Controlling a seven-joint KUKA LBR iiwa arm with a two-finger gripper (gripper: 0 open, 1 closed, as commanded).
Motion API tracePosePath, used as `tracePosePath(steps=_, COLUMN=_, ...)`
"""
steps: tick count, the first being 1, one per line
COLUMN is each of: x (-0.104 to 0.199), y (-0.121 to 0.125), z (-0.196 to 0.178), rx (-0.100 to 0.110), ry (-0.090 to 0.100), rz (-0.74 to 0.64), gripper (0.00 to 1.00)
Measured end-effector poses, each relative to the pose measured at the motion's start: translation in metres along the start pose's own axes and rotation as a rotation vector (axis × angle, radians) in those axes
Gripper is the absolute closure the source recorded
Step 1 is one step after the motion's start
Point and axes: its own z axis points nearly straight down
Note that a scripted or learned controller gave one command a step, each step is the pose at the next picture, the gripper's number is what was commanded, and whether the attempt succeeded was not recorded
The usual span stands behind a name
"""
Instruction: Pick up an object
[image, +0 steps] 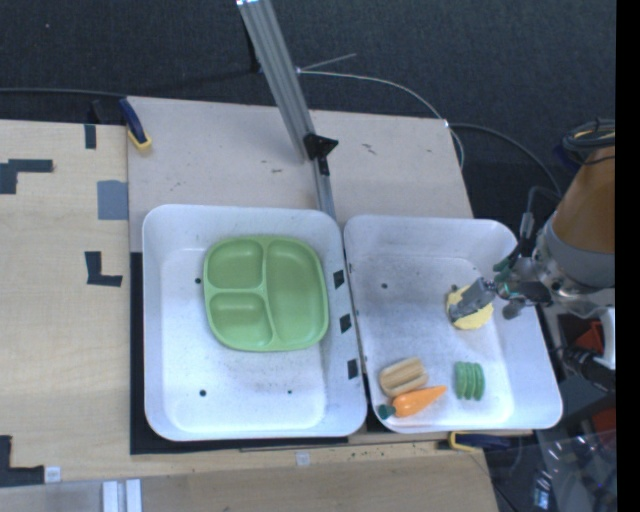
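Note:
The right bin (420, 250) holds several toy foods. A yellow piece (473, 318) lies near its right wall. My gripper (474, 299) reaches in from the right and sits directly over the top of that yellow piece, partly covering it. A green ridged piece (468, 380) lies toward the front right. A tan bun (402, 375) and an orange carrot (418, 401) lie side by side at the bin's front.
The left bin (170, 390) holds a green divided plate (267, 292). A grey metal pole (285, 80) slants down to the seam between the bins. A cable (400, 95) runs across the bench behind the right bin.

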Motion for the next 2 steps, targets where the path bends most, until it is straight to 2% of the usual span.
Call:
tracePosePath(steps=1, x=0.000, y=0.000, z=0.000, rx=0.000, ry=0.000, rz=0.000, gripper=0.00)
tracePosePath(steps=2, x=0.009, y=-0.006, z=0.051, rx=0.005, ry=0.001, rz=0.001, gripper=0.00)
